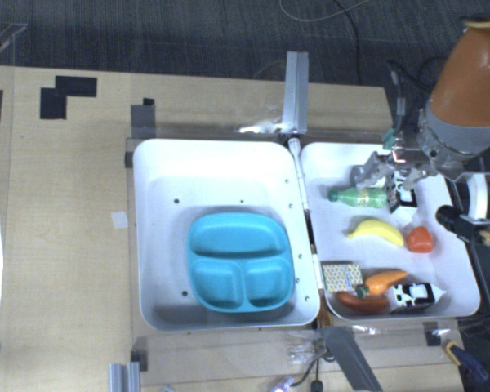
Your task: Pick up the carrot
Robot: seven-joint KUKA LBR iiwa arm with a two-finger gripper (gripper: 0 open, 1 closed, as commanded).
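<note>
The arm came in from the 3 o'clock side of the view, its orange band bulking large at about 2 o'clock, with the grey wrist below it angled down and toward 9 o'clock into the right bin. The gripper hung low over the upper part of that bin, right at the green bottle, which lay on its side just toward 6 o'clock from the fingers. Whether the fingers were spread or pressed together could not be told from this angle, and nothing could be seen pinched between them.

The carrot lay well apart from the gripper, near the 6 o'clock edge of the right bin, tilted slightly with its green top pointing toward 9 o'clock. It rested against a red-brown item beneath it, with a patterned square just at its 9 o'clock side and a black-and-white object at its 3 o'clock side. A banana and a small red piece lay between the bottle and the carrot.

The left bin held a blue divided tray.
</note>
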